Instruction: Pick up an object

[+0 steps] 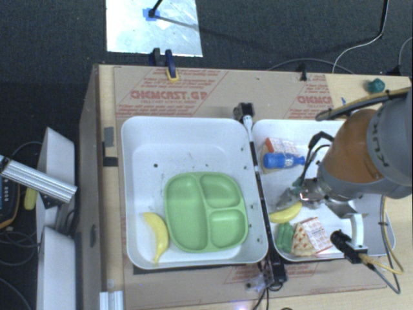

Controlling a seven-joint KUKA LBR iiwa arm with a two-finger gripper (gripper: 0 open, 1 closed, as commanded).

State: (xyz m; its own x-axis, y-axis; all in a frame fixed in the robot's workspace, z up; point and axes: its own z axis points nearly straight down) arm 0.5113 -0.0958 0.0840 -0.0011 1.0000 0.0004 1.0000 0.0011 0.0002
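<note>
Right bin holds the candidate objects: yellow banana near the bin's 8 o'clock area, touching or just under the gripper, which sits at the banana's 1 o'clock. Can't tell if the fingers are wide or narrow, they're too small and dark against the clutter. Red-and-white packet just at the banana's 5 o'clock, green item beside it at 6 o'clock by the bin's front edge. Blue bottle with white cap lies at 12 o'clock from the banana, a white-and-red box just behind it. Grey arm with orange band comes in from 3 o'clock. Left bin has a green divided plate with 3 compartments and a 2nd banana at the plate's 8 o'clock.
</note>
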